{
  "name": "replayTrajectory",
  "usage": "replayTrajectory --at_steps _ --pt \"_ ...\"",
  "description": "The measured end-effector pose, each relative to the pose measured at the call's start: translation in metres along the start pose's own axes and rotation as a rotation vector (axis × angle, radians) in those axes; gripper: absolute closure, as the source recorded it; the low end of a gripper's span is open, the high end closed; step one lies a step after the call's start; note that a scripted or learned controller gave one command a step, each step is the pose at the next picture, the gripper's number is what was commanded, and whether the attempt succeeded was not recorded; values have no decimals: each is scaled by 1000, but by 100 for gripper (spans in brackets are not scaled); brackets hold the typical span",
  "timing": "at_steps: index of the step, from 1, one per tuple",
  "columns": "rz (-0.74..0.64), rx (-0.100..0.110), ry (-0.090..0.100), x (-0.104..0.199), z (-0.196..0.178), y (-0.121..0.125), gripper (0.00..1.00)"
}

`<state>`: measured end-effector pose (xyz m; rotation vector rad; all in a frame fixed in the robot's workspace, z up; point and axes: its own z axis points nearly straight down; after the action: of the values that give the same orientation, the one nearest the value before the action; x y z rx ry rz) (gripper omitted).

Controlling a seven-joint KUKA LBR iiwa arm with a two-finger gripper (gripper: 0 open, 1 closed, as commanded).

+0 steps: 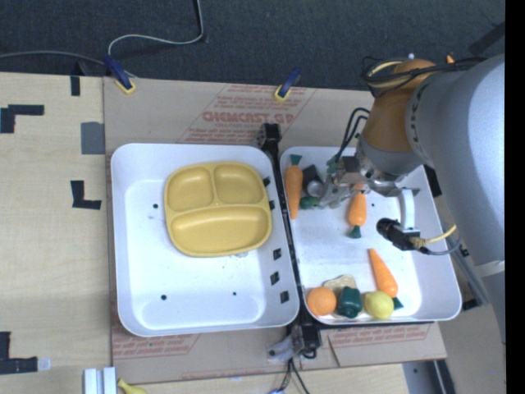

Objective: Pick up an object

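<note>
Camera view: single fixed camera, mounted above the bench, looking down at a slant. Landmark: yellow divided plate (219, 208), lying in the left white bin (135, 245), slightly left of frame centre. Right of the plate, the right white bin (426, 290) is taken in whole. Beyond the plate, toward the frame top, cardboard sheet (238, 117), then dark floor. Left of the plate, bare wooden benchtop (45, 245). Range: moderate; both bins fit the frame with margin. The arm (459, 130) enters from the right, large in frame, nearer the lens than the plate.

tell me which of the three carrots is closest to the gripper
The middle carrot, just right of the gripper; the others lie along the bin's left wall and near the front.
</note>
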<state>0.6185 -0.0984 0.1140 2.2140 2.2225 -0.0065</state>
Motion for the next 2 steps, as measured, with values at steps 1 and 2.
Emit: replayTrajectory --at_steps 1,2 --pt "0 0 0 0 0 0 0" --pt "0 -5 -7 -3 -13 1 100"
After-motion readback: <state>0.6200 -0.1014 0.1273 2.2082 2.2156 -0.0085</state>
